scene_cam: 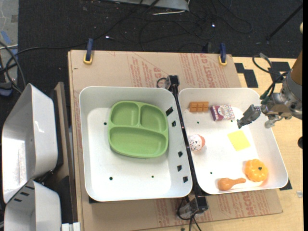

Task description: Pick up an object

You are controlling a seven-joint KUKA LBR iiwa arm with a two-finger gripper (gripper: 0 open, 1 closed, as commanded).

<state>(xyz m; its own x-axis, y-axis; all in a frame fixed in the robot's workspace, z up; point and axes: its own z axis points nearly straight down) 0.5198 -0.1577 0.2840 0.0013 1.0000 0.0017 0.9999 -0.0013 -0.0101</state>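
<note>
My gripper [260, 118] hangs over the right bin's [276, 150] far right side, fingers spread and nothing between them. A dark fingertip [248, 116] sits just right of a purple and white packet [222, 112] and above a flat yellow square [239, 140]. An orange waffle piece [198, 107] lies at the bin's far left. A white and red round toy [196, 142] rests by the divider. An orange pumpkin [255, 170] and an orange gourd [231, 182] lie near the front edge.
A green divided plate [138, 129] lies in the left bin [96, 177]. Both bins rest on a cardboard sheet [144, 66] held by two clamps. White tubs [29, 134] stand off the bench to the left. Cables run across the dark floor behind.
</note>
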